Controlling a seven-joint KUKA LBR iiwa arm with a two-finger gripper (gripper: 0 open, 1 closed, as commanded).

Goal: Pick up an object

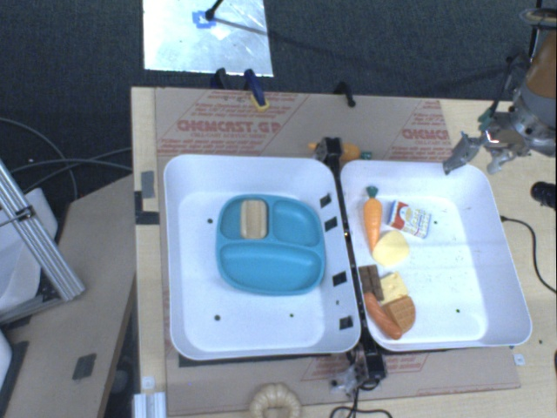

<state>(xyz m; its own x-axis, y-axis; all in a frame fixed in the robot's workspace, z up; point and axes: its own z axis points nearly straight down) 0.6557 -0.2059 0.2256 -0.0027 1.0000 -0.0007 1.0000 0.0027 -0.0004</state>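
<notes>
My gripper (478,154) hangs at the far right, over the back right corner of the right bin (496,233), open with nothing between its fingers. Toy food lies in the left half of that bin: a carrot (372,217), a small white packet with red and blue print (410,219), a pale yellow round piece (391,249), a brown block (371,279), a yellow cheese wedge (394,286) and an orange sausage-like piece (384,316). All of them sit well to the left of and nearer than the gripper.
The left bin (187,259) holds a blue divided plate (270,243) with a tan bread-like piece (253,219) in its upper left section. Black clips run along the divide between the bins (338,233). A cable trails at the right edge (522,225).
</notes>
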